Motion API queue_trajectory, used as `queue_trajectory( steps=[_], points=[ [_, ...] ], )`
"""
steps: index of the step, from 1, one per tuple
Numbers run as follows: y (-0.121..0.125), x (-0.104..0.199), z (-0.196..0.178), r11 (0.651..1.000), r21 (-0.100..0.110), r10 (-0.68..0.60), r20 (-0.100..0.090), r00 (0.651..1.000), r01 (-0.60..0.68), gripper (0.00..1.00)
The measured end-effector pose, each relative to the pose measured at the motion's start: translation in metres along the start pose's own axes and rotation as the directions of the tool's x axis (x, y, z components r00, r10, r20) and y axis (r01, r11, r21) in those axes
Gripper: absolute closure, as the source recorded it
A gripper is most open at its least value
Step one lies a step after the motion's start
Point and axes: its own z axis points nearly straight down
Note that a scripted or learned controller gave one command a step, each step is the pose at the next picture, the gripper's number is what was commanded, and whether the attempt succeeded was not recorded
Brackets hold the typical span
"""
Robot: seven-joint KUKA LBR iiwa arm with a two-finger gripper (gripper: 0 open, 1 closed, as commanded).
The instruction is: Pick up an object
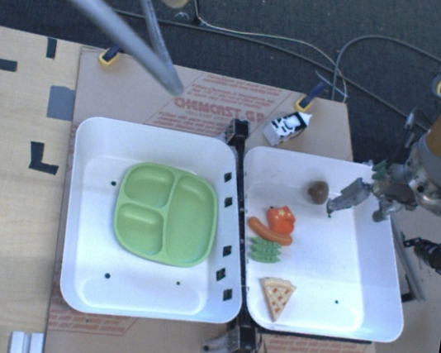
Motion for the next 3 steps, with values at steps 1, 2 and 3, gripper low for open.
queue_trajectory(
  steps=[1,2,3],
  points=[
    [0.002,0.0,-0.007,1.0,-0.011,-0.003,0.002,1.0,0.003,0.0],
    [-0.007,-0.004,0.044,1.0,-0.007,-0.002,0.002,1.0,0.002,0.0],
    [-0.013,-0.009,0.106,1.0,-0.005,-0.002,0.001,1.0,0.002,0.0]
  ],
)
